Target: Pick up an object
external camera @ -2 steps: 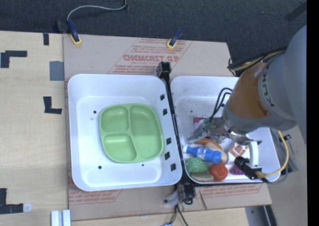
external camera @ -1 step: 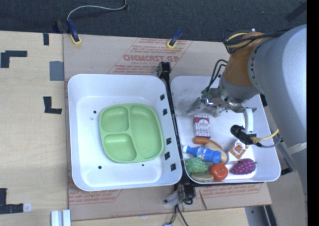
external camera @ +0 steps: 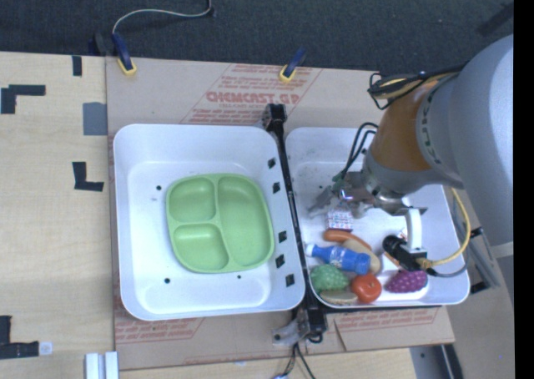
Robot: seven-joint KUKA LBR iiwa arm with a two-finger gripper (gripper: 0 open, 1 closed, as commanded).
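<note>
The gripper (external camera: 338,195) hangs low over the left half of the right bin (external camera: 317,152), just inside the wall it shares with its neighbour. From this slant its tips blur into the grey metal around them, so I cannot tell whether it is open or closed, and nothing can be seen clamped in it. Directly below it, towards the near side, lies a small white and red packet (external camera: 339,220), very close to the gripper; whether the two touch is unclear.

The things to pick from crowd the near end of the same bin. An orange-red sausage-like piece (external camera: 354,241) sits just beyond the packet, with a blue bottle (external camera: 342,260) lying on its side against it. Nearer the rim are a green bumpy piece (external camera: 328,275), a red tomato (external camera: 365,288) and, to the right, what looks like a purple bunch of grapes (external camera: 406,280).

The left bin (external camera: 138,169) holds a pale green divided plate (external camera: 221,223), lying flat near its middle, well apart from the gripper. Both bins rest on a brown cardboard sheet (external camera: 242,93)
</note>
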